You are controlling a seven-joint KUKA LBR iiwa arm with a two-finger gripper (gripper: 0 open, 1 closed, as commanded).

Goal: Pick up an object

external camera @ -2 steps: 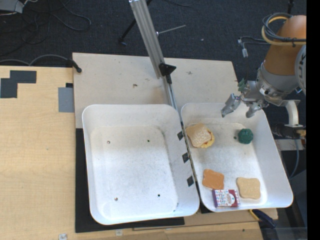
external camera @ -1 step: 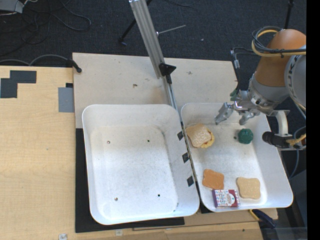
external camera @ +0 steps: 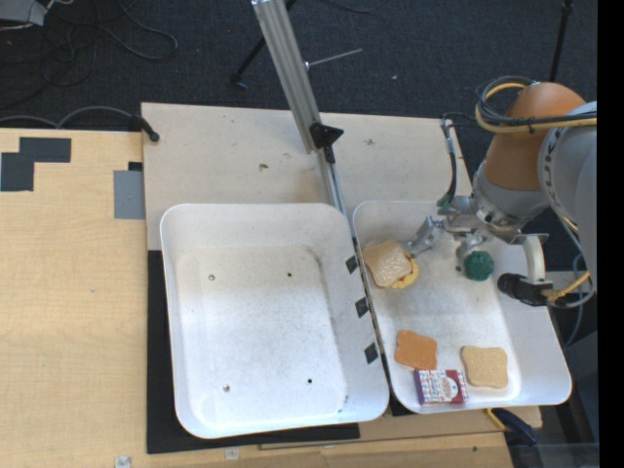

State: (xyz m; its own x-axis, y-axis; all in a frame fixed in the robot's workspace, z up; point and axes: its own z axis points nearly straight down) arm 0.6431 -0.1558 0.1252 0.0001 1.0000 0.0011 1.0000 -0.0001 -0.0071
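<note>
My gripper (external camera: pixel 425 236) reaches in from the right, low over the upper part of the right bin (external camera: pixel 546 383). Its tip is right beside the upper right edge of a toy sandwich (external camera: pixel 389 263), which lies against the bin's left wall. Whether they touch is unclear. A green ball (external camera: pixel 478 265) rests just right of the gripper, under the wrist. Toward the bin's front lie an orange cracker (external camera: pixel 416 349), a tan bread slice (external camera: pixel 485 367) and a small purple box (external camera: pixel 439 387).
The left bin (external camera: pixel 195 261) sits beside the right one, split from it by a divider with black clips (external camera: pixel 357 283). A slanted metal rail (external camera: pixel 292 76) rises behind the bins. Cables and a black connector (external camera: pixel 522 287) hang off the wrist at the right.
</note>
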